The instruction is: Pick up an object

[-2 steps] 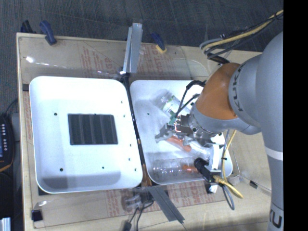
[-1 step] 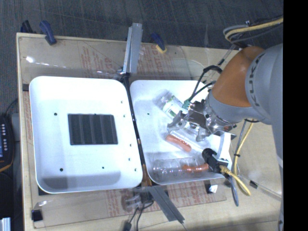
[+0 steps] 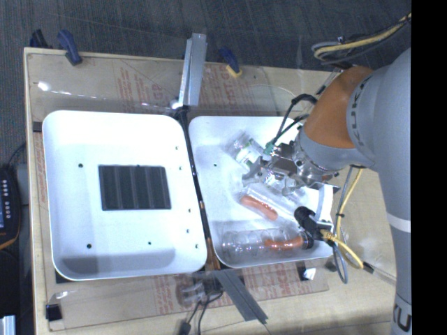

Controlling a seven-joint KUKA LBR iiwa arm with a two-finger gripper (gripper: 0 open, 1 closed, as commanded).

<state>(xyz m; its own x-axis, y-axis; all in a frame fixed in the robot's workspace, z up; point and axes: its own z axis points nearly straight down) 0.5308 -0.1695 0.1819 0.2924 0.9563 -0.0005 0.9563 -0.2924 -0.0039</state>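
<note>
Two white bins sit side by side. The left bin (image 3: 70, 187) holds a dark grille; the right bin (image 3: 209, 187) holds clutter. The gripper (image 3: 276, 169), opening impossible to tell, hovers there; an orange stick (image 3: 259, 206) lies just below-left of it, slanting down-right

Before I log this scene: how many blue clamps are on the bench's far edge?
3. One clamp at the far left corner, a second just right of it, a third right of the metal bar. The arm may hide more.
</note>
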